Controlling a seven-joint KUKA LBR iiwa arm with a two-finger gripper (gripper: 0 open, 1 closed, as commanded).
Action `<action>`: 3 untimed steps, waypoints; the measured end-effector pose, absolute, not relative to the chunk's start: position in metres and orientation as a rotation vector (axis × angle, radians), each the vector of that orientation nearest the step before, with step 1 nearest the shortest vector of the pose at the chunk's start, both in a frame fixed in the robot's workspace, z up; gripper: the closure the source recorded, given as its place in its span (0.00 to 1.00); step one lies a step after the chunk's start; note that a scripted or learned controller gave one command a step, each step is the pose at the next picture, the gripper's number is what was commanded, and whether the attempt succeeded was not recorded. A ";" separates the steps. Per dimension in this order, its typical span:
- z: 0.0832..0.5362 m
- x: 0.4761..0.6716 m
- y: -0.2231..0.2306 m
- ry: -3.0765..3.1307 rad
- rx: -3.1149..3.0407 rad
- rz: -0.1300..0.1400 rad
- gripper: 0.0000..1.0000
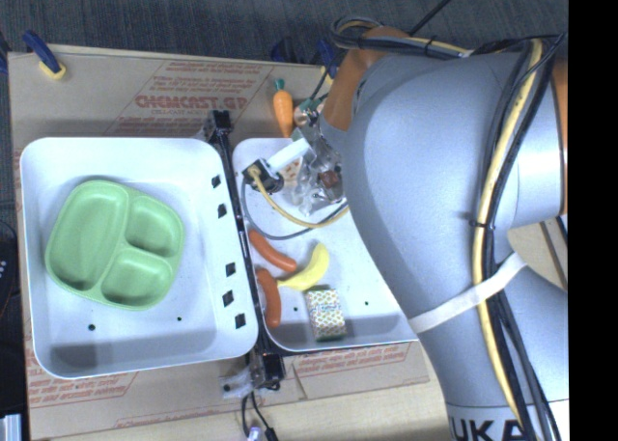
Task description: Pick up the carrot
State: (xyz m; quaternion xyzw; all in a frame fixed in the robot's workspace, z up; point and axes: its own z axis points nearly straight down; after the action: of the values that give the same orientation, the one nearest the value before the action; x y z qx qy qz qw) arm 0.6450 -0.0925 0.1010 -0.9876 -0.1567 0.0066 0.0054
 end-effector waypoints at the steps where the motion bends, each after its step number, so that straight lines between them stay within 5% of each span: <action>1: 0.216 0.619 -0.047 -0.555 -3.088 0.004 1.00; 2: 0.304 0.630 -0.061 -0.321 -3.123 0.004 1.00; 3: 0.216 0.538 -0.012 -0.322 -3.121 0.012 1.00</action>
State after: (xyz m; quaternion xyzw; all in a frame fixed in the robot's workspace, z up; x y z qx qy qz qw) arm 0.5379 -0.0118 0.2161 -0.9947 -0.1027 0.0038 0.0018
